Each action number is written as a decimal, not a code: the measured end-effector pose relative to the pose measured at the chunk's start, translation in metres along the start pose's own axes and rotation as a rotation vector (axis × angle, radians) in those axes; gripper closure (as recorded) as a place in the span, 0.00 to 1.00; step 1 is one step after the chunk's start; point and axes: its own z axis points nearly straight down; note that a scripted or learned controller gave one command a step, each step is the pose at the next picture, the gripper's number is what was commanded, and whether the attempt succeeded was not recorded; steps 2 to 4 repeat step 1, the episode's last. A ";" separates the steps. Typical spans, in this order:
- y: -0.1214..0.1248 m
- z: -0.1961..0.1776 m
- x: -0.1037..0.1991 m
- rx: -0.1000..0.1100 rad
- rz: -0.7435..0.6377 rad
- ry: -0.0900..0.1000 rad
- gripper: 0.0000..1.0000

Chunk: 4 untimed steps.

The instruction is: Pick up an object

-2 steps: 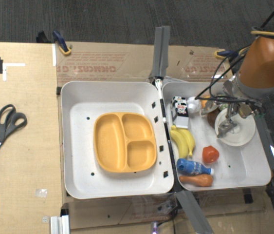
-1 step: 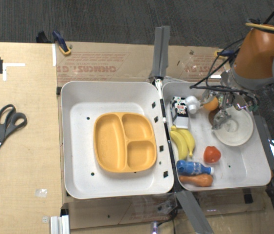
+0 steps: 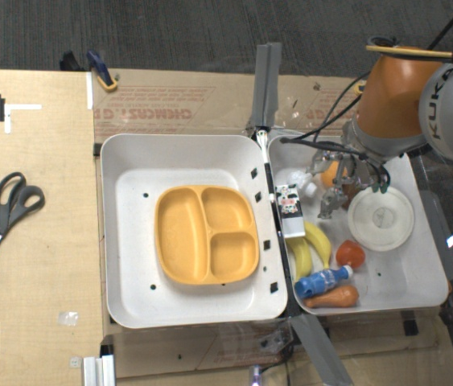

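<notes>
On the bench, the right bin (image 3: 431, 284) crowds bananas (image 3: 310, 246), bottle (image 3: 320, 281) and lid (image 3: 380, 218) beside the gripper (image 3: 335, 191) (grip state unclear).

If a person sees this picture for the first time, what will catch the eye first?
First, the yellow divided plate, lying alone in the left bin. Next, the arm's orange band above the crowded right bin, where the pincer hangs over a white round lid, a banana, a blue bottle and a carrot.
</notes>
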 end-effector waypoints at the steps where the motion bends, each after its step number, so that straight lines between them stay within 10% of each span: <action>1: -0.096 -0.023 0.029 0.000 0.136 0.003 0.00; 4: -0.096 -0.023 0.029 0.000 0.136 0.003 0.00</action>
